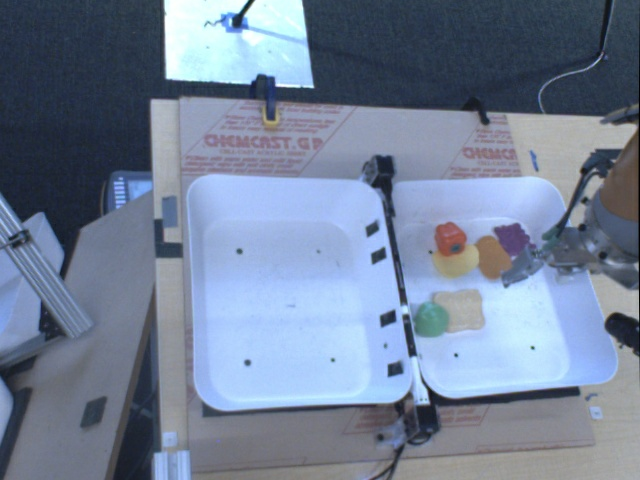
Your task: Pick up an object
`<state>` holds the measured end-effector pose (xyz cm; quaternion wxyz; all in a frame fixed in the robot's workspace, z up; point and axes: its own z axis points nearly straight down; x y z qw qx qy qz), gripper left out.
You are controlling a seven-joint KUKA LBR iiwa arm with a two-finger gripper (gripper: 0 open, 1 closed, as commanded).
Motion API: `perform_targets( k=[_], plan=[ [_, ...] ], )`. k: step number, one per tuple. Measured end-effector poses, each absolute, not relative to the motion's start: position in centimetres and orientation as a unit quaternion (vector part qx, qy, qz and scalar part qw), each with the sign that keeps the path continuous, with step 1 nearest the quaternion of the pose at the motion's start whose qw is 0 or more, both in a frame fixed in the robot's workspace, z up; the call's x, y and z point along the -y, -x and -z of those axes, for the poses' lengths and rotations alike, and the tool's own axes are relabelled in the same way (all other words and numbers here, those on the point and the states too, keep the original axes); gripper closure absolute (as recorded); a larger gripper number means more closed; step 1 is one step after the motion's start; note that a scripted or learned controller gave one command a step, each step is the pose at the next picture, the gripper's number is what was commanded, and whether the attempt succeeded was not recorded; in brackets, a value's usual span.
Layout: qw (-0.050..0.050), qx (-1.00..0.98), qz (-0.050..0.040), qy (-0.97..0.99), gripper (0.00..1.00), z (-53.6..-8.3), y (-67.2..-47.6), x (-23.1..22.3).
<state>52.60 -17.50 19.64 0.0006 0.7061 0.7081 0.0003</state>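
The gripper [527,265] is seen low over the right bin [560,368]; whether it is open or closed cannot be told. 6 objects are clustered to its left, the purple one [512,236] and orange one [491,256] nearest.

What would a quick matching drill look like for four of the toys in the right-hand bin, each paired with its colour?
Things:
1. toy nearest the bin divider, front
2. flat slice beside it
3. toy closest to the gripper, at the back
4. small toy on top of the yellow one

Colours:
A. purple
B. red-orange
C. green
D. tan

Pairs: 1-C, 2-D, 3-A, 4-B
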Motion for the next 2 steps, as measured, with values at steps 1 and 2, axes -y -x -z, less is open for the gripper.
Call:
perform_targets(
  k=[1,2],
  plan=[
    [-0.002,-0.711,-0.0007,-0.703,0.00,-9.7,-55.0,8.6],
    [0.002,-0.709,-0.0013,-0.705,0.00,-8.6,-58.8,9.1]
  ],
)
